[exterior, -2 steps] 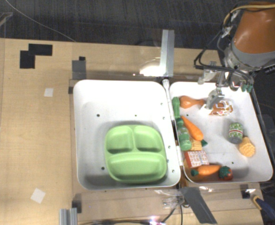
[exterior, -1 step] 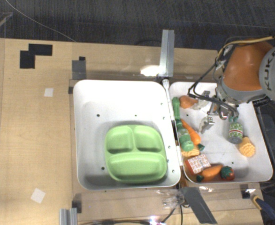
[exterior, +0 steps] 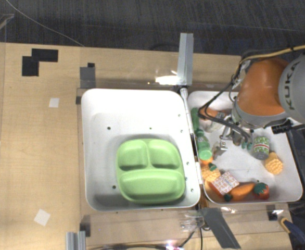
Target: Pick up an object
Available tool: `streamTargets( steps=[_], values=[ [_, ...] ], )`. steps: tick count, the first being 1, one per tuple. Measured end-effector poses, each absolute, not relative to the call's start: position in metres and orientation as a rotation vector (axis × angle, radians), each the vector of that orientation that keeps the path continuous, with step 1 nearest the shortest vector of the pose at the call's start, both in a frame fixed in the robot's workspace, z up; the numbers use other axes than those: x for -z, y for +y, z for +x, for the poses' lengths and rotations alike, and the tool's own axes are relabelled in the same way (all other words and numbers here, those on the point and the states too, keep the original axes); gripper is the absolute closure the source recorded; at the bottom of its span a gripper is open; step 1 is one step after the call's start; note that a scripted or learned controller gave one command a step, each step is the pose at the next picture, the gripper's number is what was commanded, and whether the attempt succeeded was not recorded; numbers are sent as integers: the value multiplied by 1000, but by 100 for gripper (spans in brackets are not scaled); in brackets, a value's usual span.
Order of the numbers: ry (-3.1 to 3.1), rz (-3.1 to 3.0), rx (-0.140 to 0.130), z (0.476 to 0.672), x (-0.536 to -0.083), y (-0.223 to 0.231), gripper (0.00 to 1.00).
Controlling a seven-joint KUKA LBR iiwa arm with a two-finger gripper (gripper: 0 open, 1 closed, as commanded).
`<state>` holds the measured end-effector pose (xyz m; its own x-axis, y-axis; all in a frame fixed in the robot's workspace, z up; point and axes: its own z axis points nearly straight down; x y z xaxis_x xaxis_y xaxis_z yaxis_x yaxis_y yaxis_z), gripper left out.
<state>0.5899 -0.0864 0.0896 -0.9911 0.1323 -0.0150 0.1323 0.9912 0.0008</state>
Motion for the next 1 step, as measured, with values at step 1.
streamTargets(
  steps=[1],
  values=[
    [3114, 239, 0, 535, -91, -104, 0]
  ],
)
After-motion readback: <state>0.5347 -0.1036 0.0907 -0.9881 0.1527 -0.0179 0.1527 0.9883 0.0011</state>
